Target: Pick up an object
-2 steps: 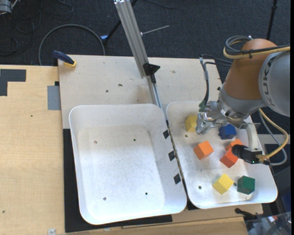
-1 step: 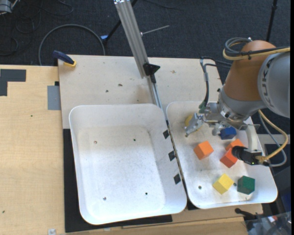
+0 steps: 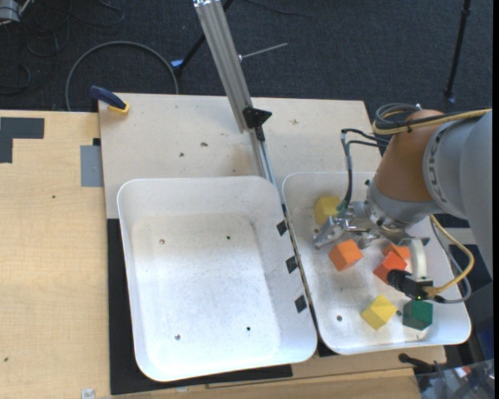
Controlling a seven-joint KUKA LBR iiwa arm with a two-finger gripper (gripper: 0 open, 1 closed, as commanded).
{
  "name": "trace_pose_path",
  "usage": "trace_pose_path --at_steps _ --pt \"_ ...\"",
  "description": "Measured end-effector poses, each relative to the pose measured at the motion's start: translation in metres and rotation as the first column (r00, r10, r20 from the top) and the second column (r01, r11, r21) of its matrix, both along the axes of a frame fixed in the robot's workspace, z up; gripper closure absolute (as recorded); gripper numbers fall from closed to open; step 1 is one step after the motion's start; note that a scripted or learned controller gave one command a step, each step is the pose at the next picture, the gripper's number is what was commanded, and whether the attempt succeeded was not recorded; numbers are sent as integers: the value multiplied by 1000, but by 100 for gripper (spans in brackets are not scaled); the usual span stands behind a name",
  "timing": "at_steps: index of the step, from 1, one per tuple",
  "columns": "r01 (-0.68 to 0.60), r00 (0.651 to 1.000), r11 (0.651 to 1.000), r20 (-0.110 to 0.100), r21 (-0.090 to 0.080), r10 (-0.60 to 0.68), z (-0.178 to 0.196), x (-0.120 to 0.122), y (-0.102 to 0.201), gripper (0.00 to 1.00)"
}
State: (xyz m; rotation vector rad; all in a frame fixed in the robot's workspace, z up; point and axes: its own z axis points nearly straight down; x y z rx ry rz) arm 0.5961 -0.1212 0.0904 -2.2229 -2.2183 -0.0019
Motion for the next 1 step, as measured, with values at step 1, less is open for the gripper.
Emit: trace_pose_path --at_steps 1 --pt "4 1000 1000 -1 -2 -4 2 -66 -52 0"
